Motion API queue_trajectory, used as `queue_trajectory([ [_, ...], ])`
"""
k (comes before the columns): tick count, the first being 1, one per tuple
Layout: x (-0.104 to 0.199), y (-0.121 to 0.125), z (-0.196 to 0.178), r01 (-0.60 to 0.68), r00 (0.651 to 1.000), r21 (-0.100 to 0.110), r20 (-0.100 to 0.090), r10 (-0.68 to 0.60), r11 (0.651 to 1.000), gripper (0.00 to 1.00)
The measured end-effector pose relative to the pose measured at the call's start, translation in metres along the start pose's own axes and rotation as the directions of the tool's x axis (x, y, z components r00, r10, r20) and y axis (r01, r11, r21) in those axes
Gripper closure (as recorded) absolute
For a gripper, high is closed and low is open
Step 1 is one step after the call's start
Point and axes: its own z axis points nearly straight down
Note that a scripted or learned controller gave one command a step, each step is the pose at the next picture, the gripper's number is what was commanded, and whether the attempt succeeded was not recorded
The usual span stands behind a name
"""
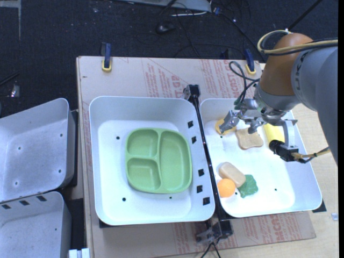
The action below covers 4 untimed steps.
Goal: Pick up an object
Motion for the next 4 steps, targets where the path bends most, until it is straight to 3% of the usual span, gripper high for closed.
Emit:
queue_trajectory([
  [1,0.000,0.001,0.042,0.001,1.000,-0.002,0.001,-0.001,1.000,0.00],
  [2,-0.001,0.003,0.028,0.000,1.000,-0.010,0.004,0.000,1.000,1.00],
  [4,-0.003,0.006,-0.058,0.003,1.000,-0.003,0.000,-0.003,1.000,1.00],
])
